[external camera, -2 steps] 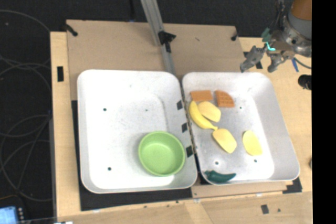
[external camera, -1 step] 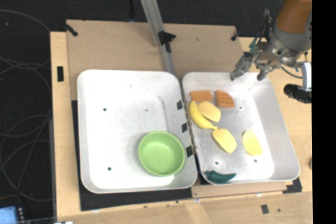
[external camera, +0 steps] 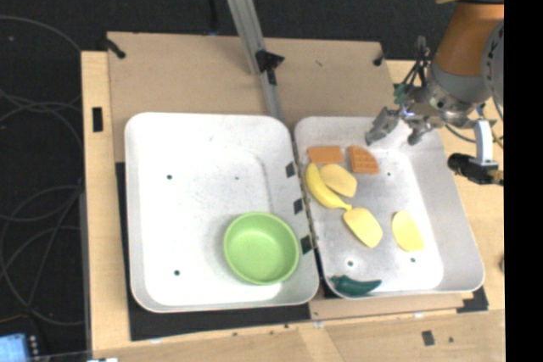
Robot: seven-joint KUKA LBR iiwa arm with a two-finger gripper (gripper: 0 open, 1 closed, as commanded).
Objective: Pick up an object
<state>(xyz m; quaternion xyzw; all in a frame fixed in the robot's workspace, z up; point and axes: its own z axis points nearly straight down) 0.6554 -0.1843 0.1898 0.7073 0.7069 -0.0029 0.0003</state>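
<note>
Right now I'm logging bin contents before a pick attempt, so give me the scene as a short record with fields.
left bin: holds a green bowl near its front right corner
right bin: holds the food pieces
orange pieces: flat orange slab and waffle-like square, side by side at the back
yellow pieces: banana touching a yellow lump; two more yellow pieces lying apart
dark green item: at the front edge of the right bin
gripper: open, over the back of the right bin, holding nothing
</note>
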